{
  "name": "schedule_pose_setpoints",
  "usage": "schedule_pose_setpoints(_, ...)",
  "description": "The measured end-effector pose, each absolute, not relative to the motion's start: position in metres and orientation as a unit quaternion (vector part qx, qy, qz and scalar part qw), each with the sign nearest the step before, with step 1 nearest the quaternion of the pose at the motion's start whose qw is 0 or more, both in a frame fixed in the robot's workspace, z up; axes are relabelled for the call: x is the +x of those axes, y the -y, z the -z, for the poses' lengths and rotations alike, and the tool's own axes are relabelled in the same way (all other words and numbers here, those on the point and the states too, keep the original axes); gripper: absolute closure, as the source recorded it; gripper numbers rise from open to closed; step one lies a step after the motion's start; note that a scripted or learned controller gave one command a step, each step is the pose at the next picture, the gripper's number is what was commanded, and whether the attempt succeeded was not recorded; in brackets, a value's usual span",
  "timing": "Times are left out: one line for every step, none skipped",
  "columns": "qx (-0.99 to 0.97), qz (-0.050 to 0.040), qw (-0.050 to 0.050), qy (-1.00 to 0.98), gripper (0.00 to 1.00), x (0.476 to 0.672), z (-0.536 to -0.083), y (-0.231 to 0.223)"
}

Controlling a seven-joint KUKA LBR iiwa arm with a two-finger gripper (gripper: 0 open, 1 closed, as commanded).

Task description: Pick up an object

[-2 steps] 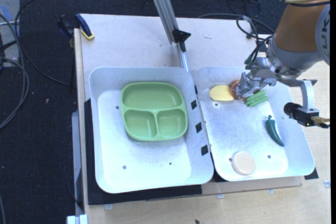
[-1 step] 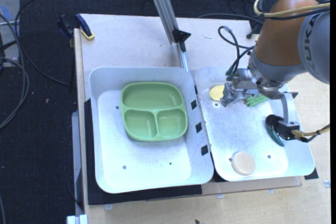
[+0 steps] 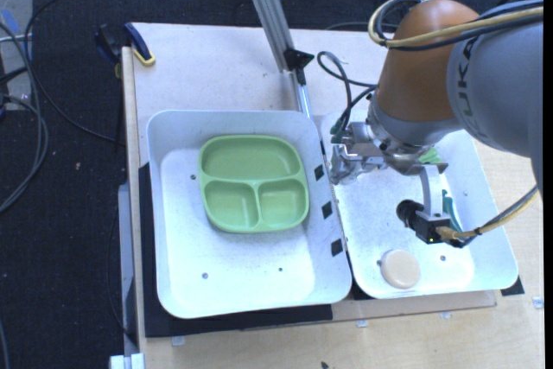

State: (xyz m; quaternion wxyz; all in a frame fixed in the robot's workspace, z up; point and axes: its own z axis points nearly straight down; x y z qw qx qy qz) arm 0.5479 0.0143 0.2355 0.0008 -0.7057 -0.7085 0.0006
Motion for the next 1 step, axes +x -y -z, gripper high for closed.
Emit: schedule_pose_setpoints(-0.704, 0.0001, 0.001, 0.710, 1.00, 0.5353, -0.2431, -0.0702)
